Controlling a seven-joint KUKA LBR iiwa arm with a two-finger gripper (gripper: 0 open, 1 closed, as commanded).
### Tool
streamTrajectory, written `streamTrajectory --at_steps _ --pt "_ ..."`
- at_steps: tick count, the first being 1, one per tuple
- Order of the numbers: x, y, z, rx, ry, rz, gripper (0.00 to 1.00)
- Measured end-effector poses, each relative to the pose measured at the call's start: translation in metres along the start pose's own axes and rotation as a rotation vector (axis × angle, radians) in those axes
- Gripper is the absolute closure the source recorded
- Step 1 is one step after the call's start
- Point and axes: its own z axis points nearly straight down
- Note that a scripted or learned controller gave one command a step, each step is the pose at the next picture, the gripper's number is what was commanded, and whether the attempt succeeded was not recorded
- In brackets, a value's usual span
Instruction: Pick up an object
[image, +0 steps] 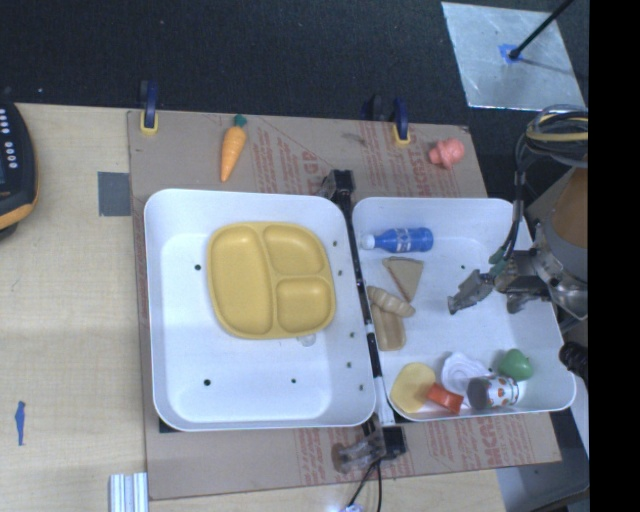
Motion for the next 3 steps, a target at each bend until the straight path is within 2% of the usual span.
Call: streamTrajectory --at_steps 1,2,3 --pt "0.058 0.09 0.043 -0.005 -0.001 -0.008 0.0" --pt "0.024 0.115 0.134 0.005 -0.002 0.002 0.0" --pt "0.143 0.158 0.033 -0.013 0.001 -0.008 0.0"
